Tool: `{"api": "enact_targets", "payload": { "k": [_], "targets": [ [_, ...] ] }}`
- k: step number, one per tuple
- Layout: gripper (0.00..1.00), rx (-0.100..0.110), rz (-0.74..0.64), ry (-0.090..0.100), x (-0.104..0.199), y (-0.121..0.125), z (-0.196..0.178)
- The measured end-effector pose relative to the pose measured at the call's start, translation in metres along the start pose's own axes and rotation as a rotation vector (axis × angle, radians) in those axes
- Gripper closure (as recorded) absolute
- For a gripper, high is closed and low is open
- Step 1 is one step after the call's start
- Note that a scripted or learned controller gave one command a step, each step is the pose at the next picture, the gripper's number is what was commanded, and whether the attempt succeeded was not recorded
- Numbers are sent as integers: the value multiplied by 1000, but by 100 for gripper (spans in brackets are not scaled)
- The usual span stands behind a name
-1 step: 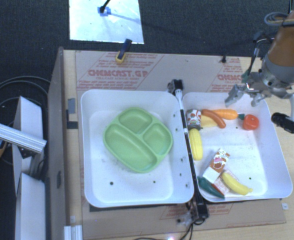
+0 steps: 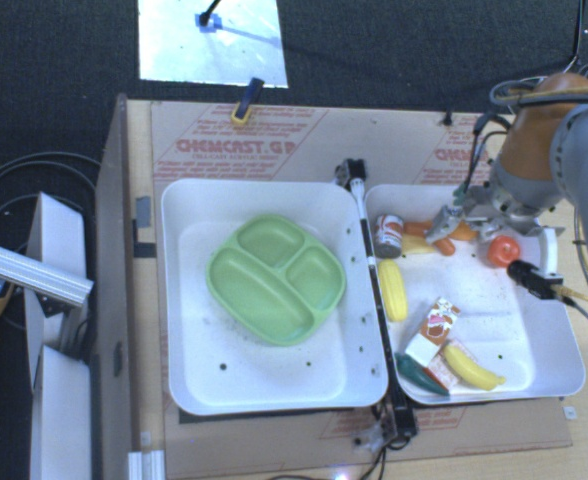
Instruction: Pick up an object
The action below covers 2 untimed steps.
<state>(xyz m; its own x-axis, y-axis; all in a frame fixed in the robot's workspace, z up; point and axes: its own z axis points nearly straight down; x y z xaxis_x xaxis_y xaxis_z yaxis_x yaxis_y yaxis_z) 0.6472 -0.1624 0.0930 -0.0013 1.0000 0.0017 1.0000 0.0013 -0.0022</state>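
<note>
My gripper (image 2: 466,220) hangs low over the back of the right bin (image 2: 554,348), at the end of the grey and orange arm. Right by it lies an orange carrot-like piece (image 2: 442,234), and a red tomato (image 2: 503,251) sits just to its right. I cannot tell whether the gripper touches the orange piece. A red and white can (image 2: 389,235) lies at the bin's back left, with a yellow corn cob (image 2: 392,289) in front of it. Near the bin's front are a small carton (image 2: 437,330), a banana (image 2: 472,366) and a dark green item (image 2: 418,376).
The left bin (image 2: 204,368) holds a green divided plate (image 2: 275,278). A ridge between the two bins runs front to back (image 2: 371,278). A black fitting with cables (image 2: 530,277) hangs from the arm over the right bin's right side.
</note>
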Motion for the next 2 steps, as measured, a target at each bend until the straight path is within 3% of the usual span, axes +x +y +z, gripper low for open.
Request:
{"api": "enact_targets", "payload": {
  "k": [1,2],
  "targets": [
    [100,-4,-2,-2,0,1,-16],
    [0,-3,-2,-2,0,1,-15]
  ]
}}
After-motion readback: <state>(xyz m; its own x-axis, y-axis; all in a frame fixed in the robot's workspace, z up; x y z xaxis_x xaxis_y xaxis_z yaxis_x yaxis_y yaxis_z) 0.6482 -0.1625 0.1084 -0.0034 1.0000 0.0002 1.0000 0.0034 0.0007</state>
